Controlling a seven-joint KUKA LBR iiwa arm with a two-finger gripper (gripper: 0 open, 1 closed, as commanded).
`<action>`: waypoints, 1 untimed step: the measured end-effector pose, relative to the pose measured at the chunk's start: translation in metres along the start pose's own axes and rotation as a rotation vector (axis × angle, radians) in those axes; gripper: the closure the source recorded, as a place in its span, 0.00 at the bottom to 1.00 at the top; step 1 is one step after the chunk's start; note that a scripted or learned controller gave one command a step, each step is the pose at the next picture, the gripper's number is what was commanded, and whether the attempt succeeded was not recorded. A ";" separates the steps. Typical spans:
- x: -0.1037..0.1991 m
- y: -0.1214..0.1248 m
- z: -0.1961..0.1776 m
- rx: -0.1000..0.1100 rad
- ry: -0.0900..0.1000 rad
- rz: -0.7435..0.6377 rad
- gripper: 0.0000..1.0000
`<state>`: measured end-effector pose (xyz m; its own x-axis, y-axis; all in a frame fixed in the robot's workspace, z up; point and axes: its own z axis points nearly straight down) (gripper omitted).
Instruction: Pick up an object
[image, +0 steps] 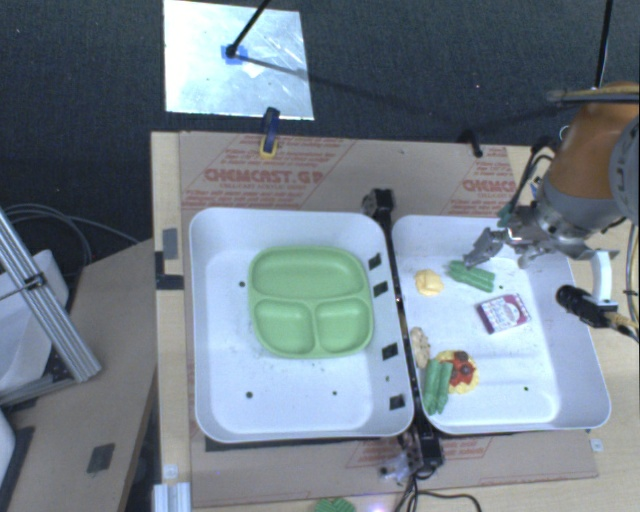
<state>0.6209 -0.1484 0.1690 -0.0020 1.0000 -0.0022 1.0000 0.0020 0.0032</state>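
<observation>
The gripper (487, 247) hangs over the right bin (570, 385), just above the upper end of a green block (471, 276) lying flat nr the bin's top. Fingers look spread a little, nothing betw them. Judged step: the approach, pre-grasp; no pick made yet. Next move prob needs a short drop w/ fingers straddling the block, then a close. A yellow piece (428, 283) sits just left of the block, so the descent needs to stay clear of it.
</observation>
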 end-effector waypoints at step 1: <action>-0.013 -0.100 0.087 0.012 0.005 0.006 0.00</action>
<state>0.5215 -0.1613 0.0814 0.0041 1.0000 0.0024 0.9999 -0.0041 -0.0092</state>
